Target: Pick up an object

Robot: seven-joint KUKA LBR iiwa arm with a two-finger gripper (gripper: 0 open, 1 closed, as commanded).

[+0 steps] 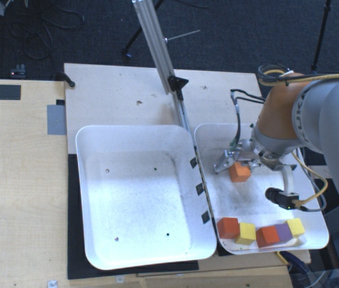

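The arm [289, 116] hides the end effector [236, 161] above an orange block [240, 173].

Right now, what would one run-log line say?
gripper: over right bin | orange block: at its tip, hold unclear | five blocks along near wall

Blocks [259, 231] in right bin [313, 236]

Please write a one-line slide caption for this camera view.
The gripper hangs above the right bin next to an orange block; five blocks line the near wall.
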